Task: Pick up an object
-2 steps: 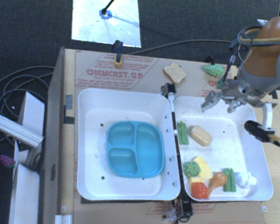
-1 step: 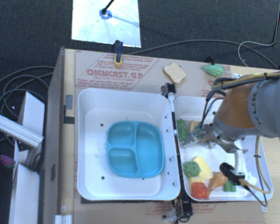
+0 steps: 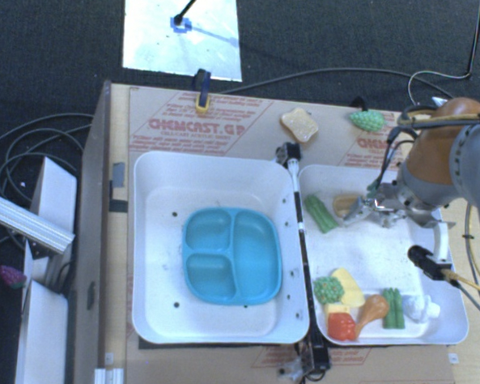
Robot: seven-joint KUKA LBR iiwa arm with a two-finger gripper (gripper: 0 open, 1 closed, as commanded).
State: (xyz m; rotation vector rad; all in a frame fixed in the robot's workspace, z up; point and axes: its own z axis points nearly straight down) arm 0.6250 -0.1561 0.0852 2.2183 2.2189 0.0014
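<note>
Dark carpet surrounds my bench (image 3: 228,117), a board printed "CHEMCAST GP" in red. The left bin (image 3: 151,247) holds a glossy blue divided plate (image 3: 232,256). My gripper (image 3: 367,209) hangs low in the right bin (image 3: 451,322) beside a tan piece (image 3: 345,204) and a green stalk (image 3: 320,213); whether my fingers grip anything, I cannot tell.

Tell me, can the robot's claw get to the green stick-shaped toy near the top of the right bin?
Probably yes. The claw hangs low over the right bin, and the green stick toy lies just beside it on bare white floor. Only a tan piece sits between them, and nothing covers the toy.
</note>
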